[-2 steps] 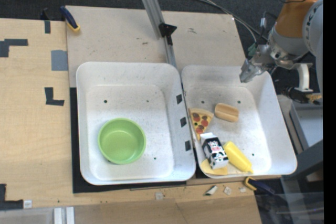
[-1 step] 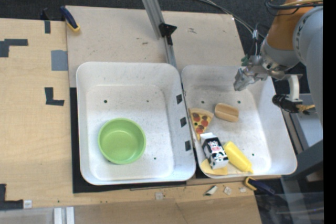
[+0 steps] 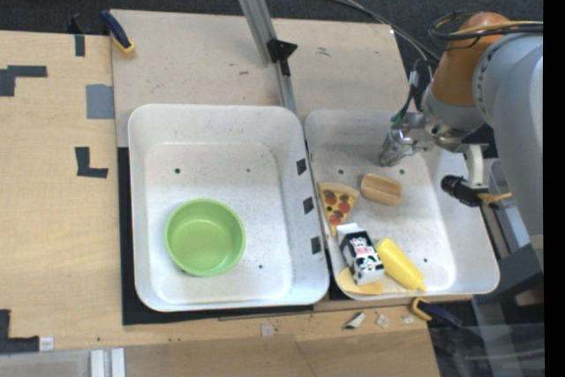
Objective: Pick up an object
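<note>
My end effector hangs above the bread roll to grasp it; its grip state I cannot tell.

Left bin: green bowl. Right bin: pizza slice, bread, cow carton, yellow bottle. End effector low over right bin, just above bread.
</note>
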`<state>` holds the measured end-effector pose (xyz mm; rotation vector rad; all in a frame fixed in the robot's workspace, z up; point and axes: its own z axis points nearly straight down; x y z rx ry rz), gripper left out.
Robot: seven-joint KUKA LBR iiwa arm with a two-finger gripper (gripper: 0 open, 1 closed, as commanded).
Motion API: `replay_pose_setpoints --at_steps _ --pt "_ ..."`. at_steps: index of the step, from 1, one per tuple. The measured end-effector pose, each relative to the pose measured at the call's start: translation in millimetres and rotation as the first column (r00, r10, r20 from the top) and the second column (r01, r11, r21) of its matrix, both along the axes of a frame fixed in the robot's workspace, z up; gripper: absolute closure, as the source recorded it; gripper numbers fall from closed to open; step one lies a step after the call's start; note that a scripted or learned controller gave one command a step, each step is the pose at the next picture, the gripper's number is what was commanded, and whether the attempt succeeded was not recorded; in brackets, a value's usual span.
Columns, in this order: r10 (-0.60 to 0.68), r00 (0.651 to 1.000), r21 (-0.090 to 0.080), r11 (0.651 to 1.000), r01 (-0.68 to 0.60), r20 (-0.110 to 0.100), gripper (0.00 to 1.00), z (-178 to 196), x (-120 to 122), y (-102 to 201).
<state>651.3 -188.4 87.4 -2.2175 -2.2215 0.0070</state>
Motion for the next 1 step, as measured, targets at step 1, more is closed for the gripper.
replay_pose_setpoints --at_steps 1 --pt "0.001 1.0 -0.001 1.0 -0.001 0.003 1.0 13.9 1.0 0.4"
